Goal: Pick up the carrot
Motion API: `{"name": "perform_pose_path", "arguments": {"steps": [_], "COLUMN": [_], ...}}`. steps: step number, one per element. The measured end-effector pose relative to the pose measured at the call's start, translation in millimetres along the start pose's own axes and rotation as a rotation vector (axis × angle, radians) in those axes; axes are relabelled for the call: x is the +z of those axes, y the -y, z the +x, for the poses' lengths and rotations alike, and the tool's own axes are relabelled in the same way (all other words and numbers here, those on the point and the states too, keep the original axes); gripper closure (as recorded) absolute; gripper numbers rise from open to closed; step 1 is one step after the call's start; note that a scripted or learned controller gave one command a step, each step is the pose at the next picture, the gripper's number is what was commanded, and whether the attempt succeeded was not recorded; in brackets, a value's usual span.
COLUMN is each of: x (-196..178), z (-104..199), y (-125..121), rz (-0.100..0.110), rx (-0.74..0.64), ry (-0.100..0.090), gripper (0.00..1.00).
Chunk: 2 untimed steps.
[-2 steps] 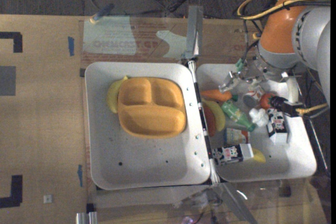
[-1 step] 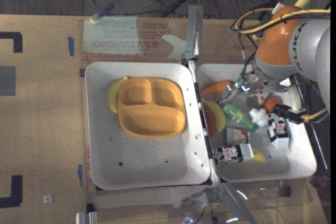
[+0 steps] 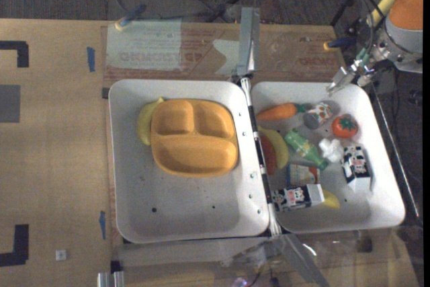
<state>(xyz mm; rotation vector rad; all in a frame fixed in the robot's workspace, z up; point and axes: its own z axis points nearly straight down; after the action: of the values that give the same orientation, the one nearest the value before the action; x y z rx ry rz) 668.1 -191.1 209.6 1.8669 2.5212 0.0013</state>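
The carrot (image 3: pixel 277 111), orange with a green top, lies on its side at the back left of the right bin (image 3: pixel 386 208), close to the wall between the two bins. My gripper (image 3: pixel 344 79) hangs over that bin's back right edge, to the right of the carrot and well apart from it. Nothing shows in it. The arm with its orange band (image 3: pixel 410 7) comes in from the upper right.
Around the carrot lie a small can (image 3: pixel 317 115), a tomato (image 3: pixel 344 126), a green bottle (image 3: pixel 306 148), a red and yellow fruit (image 3: pixel 272 148) and two cow-print cartons (image 3: pixel 299 197) (image 3: pixel 357 168). The left bin (image 3: pixel 134 212) holds an orange divided plate (image 3: pixel 195 136) over a yellow item (image 3: pixel 144 123).
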Motion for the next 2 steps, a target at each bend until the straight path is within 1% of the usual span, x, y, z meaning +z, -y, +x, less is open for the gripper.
{"name": "perform_pose_path", "arguments": {"steps": [1, 2], "x": [125.3, 115.9], "z": [72.1, 72.1], "y": [-18.7, -19.7], "rz": [0.01, 0.011], "rx": [-0.077, -0.082], "ry": [-0.003, -0.001], "gripper": [0.0, 1.0]}}
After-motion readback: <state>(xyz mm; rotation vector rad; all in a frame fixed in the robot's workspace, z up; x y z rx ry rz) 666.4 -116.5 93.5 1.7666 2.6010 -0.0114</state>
